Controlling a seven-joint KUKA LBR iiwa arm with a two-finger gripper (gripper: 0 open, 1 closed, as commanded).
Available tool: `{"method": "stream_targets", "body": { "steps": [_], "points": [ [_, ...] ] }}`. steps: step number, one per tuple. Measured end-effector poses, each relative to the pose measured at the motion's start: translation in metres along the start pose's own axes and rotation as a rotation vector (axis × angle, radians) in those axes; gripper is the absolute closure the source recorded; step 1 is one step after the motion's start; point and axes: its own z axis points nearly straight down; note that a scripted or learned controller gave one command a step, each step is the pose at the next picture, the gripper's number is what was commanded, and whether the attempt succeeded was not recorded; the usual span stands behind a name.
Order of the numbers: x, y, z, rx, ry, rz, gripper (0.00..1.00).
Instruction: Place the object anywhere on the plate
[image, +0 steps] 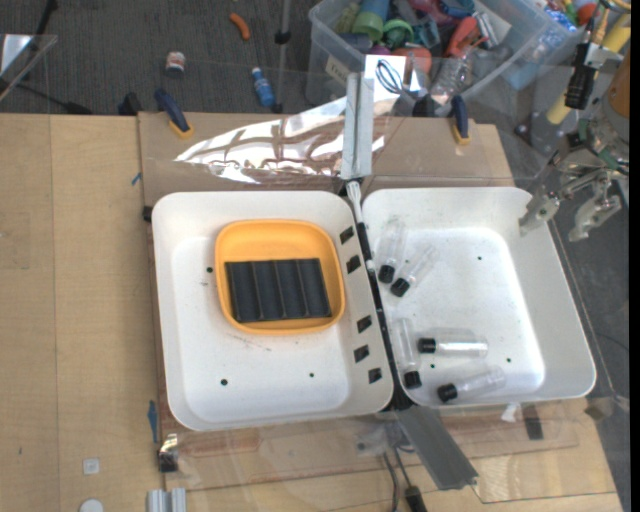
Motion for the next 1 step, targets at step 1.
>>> {"method": "stream_targets", "body": {
  "steps": [1],
  "points": [
    [0.0,-0.0001,-0.0034,0.0,0.001,-0.067,0.0]
  ]
}}
